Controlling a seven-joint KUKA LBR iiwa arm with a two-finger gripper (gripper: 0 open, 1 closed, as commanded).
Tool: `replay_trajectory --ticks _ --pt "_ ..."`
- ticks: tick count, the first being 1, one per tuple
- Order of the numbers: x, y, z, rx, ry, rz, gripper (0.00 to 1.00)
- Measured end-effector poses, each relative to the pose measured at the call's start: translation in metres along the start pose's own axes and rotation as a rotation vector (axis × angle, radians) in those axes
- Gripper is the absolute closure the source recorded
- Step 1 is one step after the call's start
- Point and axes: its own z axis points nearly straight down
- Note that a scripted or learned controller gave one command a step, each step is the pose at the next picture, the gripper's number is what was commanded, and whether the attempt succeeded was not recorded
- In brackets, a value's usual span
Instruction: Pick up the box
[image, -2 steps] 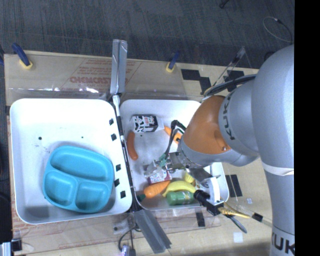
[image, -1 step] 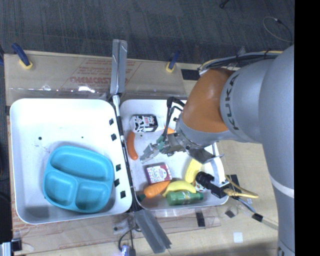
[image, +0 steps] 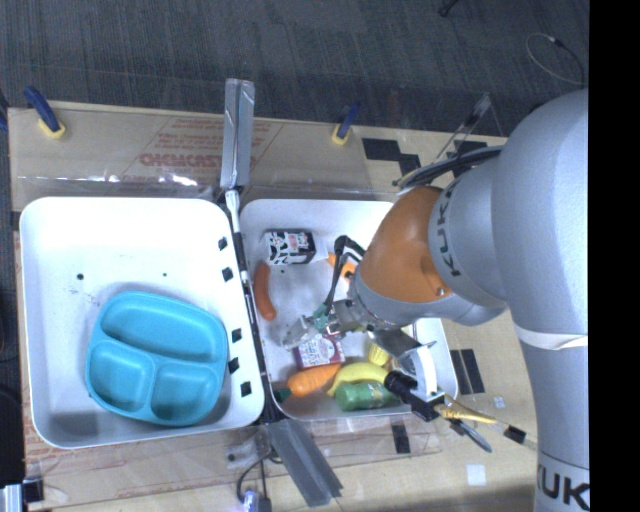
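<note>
Arm (image: 480, 240) over right bin (image: 300, 212), gripper (image: 335, 315) state can't tell. Bin holds box (image: 318, 351) at near edge by carrot (image: 313, 381), banana (image: 358, 375), sausage (image: 264, 291), carton (image: 289, 246). Left bin (image: 60, 225): blue tray (image: 155, 357).

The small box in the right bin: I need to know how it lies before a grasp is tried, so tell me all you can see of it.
The small box looks like a printed carton, pink and white with dark marks. It lies flat on the floor of the right bin, near the front. A carrot lies against its front edge and a banana sits to its right. The arm's wrist hangs just above it.
</note>
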Motion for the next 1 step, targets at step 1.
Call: replay_trajectory --ticks 1 --pt "-0.0271 -0.0021 0.0007 -0.008 -0.003 -0.012 0.00"
